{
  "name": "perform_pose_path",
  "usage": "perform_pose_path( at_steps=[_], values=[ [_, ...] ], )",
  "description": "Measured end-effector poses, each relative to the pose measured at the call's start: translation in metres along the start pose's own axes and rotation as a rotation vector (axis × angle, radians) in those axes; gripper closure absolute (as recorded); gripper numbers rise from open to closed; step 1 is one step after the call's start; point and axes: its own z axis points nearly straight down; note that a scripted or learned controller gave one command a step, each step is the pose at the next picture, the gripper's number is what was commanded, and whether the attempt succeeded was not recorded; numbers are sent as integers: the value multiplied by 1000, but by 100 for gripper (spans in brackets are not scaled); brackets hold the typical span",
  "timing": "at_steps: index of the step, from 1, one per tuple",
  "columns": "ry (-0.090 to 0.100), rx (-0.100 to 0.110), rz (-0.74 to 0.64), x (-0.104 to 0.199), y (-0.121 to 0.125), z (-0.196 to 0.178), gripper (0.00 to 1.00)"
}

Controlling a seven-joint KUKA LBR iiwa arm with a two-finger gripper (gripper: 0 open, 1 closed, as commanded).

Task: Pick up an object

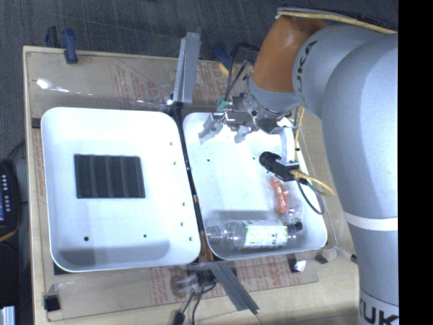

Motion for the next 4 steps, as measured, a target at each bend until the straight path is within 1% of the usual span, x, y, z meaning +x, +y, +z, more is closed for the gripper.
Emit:
perform_pose_path(
  at_steps=[1,2,3,4],
  values=[
    [-1,-1,116,-92,-23,83,0],
    [0,-5,100,-101,3,28,0],
    [0,-1,71,-102,-59,54,0],
    [-1,-6,0,-106,-72,14,0]
  ],
)
